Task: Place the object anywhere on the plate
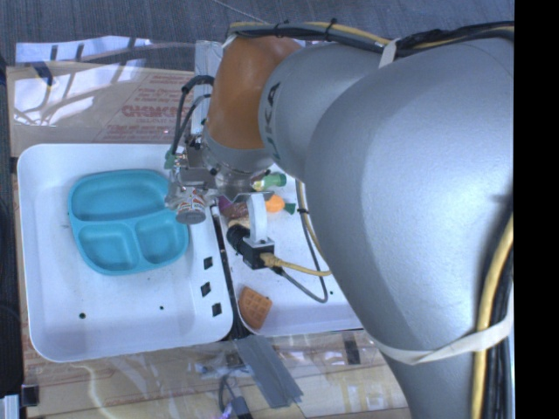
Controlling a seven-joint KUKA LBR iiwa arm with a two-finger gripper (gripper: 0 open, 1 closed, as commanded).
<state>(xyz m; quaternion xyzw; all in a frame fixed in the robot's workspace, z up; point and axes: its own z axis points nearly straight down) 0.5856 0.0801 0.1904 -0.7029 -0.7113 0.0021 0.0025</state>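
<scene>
Blue three-compartment plastic plate [127, 219] lay in left white bin [52, 321] | gripper [188, 201] sat at plate's right rim; grip state could not be told | orange waffle-patterned toy [254, 306] lay well right of plate, below it.

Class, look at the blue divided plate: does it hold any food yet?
No. The blue plate holds nothing; all three compartments show bare blue.

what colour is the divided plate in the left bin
Light blue, seen plainly in the camera view: the plate has three compartments.
</scene>
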